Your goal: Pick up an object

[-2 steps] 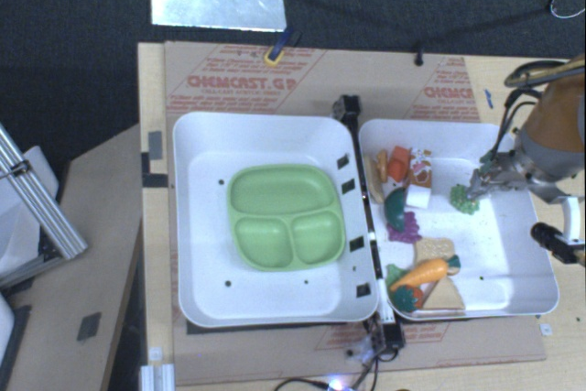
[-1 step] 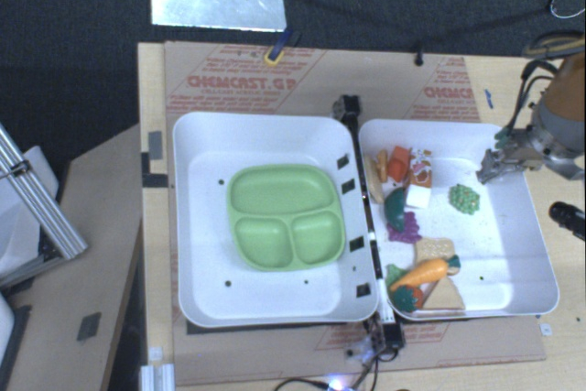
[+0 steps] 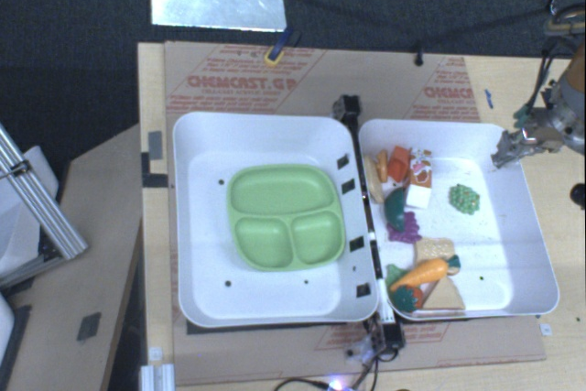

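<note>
- Seemingly the approach step is in hand: in the camera view the gripper [image 3: 506,151] sits at the far right rim of the right bin [image 3: 522,224], above the bin's upper right corner, with nothing between its fingers that I can make out.
- Whether it is wide or narrow I cannot tell; it is small and partly blurred against the rim.
- Objects lie mostly along the right bin's left side, well apart from the gripper. The nearest is a green knobbly ball [image 3: 464,198], alone on bare bin floor; being round, it has no long axis to line up with.
- A toy carrot [image 3: 424,272] lies near the bin's lower left. Its long axis runs roughly left-right with a slight tilt, the orange tip toward the lower left and the green leafy end toward the upper right. It rests on or against a tan slice [image 3: 441,293].
- Further up, a red piece [image 3: 398,165], a white block [image 3: 418,193] and a teal-and-purple cluster [image 3: 400,217] crowd together close to the divider.
- The left bin [image 3: 197,224] holds a green divided plate [image 3: 284,215].
- My judgement: the next move calls for travel leftward and down over one chosen object, the ball being the least crowded; for the carrot, the fingers should close across its narrow width.
</note>
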Tool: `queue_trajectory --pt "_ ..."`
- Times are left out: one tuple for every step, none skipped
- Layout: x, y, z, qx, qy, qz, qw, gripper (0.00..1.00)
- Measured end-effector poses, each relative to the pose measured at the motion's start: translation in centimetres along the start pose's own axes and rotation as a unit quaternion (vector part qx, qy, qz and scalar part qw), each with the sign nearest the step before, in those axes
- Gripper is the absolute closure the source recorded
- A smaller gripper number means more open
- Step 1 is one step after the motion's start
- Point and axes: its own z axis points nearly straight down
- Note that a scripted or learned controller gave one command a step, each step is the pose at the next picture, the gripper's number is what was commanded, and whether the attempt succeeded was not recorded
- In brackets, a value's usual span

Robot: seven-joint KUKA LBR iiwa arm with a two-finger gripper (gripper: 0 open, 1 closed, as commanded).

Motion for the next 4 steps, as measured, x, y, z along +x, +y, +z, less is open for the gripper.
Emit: queue_trajectory --pt "4.4 1.1 0.2 0.002 0.002 -0.002 1.0000 1.00" --pt "9.8 2.6 -0.9 0.002 0.002 -0.002 1.0000 1.00" --pt "14.6 4.6 0.8 0.002 0.001 -0.001 1.0000 1.00" --pt "15.9 5.0 0.0 0.002 0.001 0.000 1.0000 1.00"
